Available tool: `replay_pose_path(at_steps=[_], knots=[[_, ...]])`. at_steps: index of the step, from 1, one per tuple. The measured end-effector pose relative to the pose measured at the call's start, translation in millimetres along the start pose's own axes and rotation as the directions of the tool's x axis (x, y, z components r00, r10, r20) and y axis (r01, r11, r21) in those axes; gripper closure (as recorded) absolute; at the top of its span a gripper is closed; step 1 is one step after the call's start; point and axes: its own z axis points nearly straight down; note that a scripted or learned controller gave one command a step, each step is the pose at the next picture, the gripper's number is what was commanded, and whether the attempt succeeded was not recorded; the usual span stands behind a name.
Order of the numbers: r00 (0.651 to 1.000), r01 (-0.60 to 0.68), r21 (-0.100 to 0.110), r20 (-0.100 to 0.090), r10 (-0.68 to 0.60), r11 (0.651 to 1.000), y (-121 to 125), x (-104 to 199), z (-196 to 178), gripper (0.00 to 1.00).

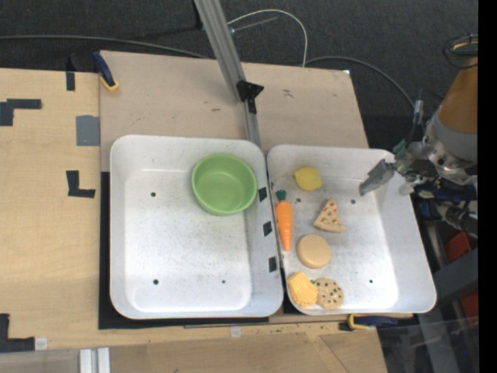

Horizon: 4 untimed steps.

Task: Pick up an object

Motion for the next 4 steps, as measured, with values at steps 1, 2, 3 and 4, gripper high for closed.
replay_pose_path(at_steps=[1,2,3,4], knots=[[1.0,0.0,0.0,0.0,0.0,1.0,0,0,0,0.0],[1.0,-0.001,0.005,0.0,0.001,1.0,-9,0,48,0.0],[1.0,0.0,0.005,0.0,0.0,1.0,0,-2,103,0.0],[1.0,0.0,-0.004,-0.004,0.0,1.0,3,-1,139,0.0]])
